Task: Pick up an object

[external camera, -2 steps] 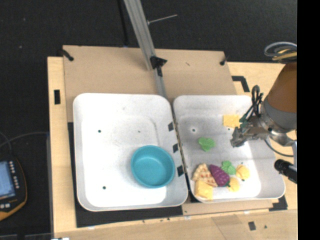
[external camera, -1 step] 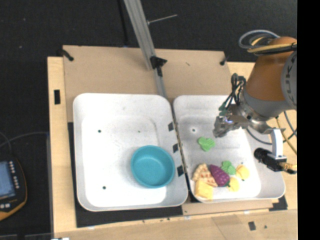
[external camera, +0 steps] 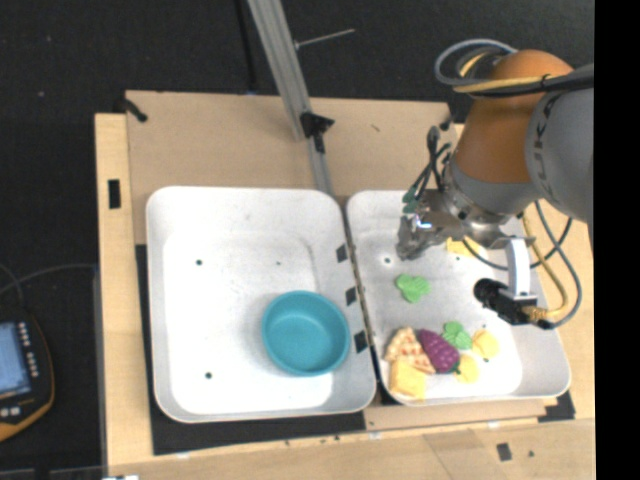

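Right bin (external camera: 540, 373): green piece (external camera: 411, 288) just below jaws.

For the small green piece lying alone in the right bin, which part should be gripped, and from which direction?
Probably from straight above, closing across the green piece at its narrower middle. It lies low on the bin floor, apart from the pile, so there is free floor all around it. The end effector hangs just behind it.

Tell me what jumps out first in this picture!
The round teal plastic bowl stands out, sitting alone near the front of the left white bin. Next comes the big grey arm with its orange band, its claw above the right white bin, where colourful toy foods pile up at the front.
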